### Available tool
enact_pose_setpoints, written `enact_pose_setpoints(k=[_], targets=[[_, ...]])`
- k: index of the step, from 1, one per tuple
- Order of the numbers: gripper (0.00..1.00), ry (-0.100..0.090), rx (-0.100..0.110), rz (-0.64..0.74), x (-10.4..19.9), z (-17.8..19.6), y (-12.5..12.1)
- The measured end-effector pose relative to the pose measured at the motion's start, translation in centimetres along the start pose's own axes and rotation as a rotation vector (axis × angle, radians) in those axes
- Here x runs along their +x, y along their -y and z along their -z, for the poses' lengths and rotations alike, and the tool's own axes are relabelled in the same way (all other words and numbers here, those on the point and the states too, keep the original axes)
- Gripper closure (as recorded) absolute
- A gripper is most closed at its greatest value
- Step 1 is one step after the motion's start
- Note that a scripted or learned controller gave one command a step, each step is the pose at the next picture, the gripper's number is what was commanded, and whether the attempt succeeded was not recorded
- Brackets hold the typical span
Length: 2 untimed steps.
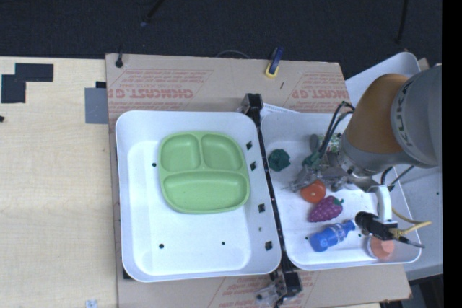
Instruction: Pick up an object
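Gripper low over the orange toy, grasp not yet made

Gripper (315, 171) position comes first: it hangs at the end of the grey arm (404, 122) in the right bin (292, 130), low over the middle of the toys, with its tip just above and touching or nearly touching the orange-red round toy (313, 192). The metalwork and cables at the wrist crowd this spot, so whether the jaws stand apart or together cannot be told, and nothing can be seen between them.

That orange-red toy looks like the nearest candidate. Just beside it, lower right, lies the purple grape bunch (326, 209), and below that the blue bottle (331, 236) lies on its side near the bin's front wall. A dark green lump (279, 159) sits apart to the left, near the divider. A pinkish piece (381, 249) rests in the front right corner.

To do the pick well, the arm should centre over one toy alone, probably the round one, so the grapes are not pinched along with it. Being round, it may roll away; a straight descent and a slow close would suit. The left bin (137, 227) holds a green divided plate (203, 172) and is not involved.
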<state>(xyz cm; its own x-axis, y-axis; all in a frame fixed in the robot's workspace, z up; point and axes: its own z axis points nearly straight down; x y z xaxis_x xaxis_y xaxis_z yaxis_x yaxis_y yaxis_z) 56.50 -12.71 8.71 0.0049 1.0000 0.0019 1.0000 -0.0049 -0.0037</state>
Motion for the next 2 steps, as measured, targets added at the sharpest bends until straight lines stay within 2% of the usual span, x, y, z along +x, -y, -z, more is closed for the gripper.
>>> enact_pose_setpoints(k=[1, 2], targets=[[1.00, 0.000, -0.003, -0.007, -0.2, 1.2, 0.0], [1.00, 0.002, -0.006, 0.005, -0.1, 7.4, -0.4]])
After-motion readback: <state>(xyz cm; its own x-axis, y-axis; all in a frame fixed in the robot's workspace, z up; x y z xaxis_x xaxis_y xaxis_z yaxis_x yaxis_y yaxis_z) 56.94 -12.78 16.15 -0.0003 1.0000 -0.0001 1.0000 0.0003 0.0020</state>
